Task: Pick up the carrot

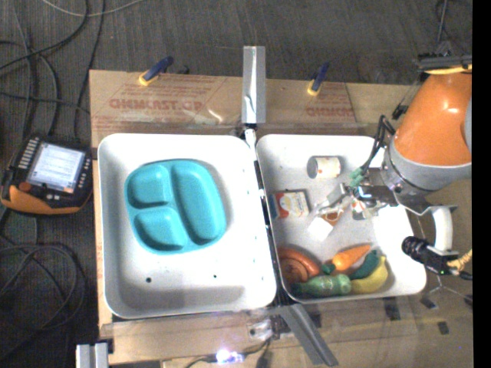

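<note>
The small orange toy carrot (pixel 352 257) lies near the front of the right shallow white bin (pixel 291 156), touching the green toy vegetable (pixel 328 284) and the yellow banana (pixel 371 279). The grey metal gripper (pixel 343 200) hangs above the bin's middle, apart from the carrot; I cannot tell whether its jaws are apart or together.

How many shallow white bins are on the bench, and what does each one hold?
2. The left shallow white plastic bin holds a blue three-compartment tray. The right shallow white plastic bin holds toy food, including the orange carrot near its front edge.
</note>
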Controlling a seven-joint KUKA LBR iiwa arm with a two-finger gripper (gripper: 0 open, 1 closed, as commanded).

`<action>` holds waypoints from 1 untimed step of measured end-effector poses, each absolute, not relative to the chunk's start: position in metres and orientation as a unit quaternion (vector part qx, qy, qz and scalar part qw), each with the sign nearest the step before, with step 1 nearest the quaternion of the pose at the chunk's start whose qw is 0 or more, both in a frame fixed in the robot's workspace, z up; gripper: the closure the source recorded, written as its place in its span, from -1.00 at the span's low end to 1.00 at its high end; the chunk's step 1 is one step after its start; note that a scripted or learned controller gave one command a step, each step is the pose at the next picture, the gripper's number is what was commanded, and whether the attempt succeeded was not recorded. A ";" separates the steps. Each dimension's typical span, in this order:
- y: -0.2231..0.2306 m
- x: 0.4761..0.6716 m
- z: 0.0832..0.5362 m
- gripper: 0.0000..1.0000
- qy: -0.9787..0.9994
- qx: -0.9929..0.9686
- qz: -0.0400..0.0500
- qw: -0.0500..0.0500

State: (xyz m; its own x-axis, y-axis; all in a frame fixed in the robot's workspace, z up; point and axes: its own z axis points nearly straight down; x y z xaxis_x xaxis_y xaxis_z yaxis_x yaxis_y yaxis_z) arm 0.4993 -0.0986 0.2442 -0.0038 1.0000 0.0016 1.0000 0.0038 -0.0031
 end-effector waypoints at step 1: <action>-0.152 0.486 0.089 -1.00 -0.750 -0.661 -0.002 -0.003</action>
